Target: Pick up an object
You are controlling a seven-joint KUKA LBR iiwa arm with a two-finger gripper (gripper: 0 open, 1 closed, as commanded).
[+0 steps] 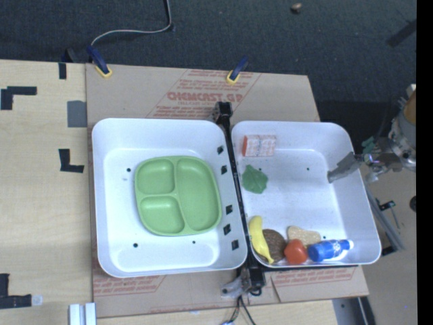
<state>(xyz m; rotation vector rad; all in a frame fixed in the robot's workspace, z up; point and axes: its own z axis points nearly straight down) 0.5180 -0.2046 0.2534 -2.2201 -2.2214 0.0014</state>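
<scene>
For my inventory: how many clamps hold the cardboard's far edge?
2: one clamp at the far left corner, another clamp near the far edge's middle. Others may be hidden.

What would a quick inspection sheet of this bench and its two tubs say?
Surface: cardboard sheet on a wooden bench, clipped at the back.
Job's things: right bin holds banana, tomato, blue bottle, brown item, tan item, green piece, small packet.
Clutter: green divided plate in the left bin.
Grippers: pincer over the right bin's right edge, nothing seen in it.
Cables: black cable on the floor.
Surroundings: dark carpet.
</scene>
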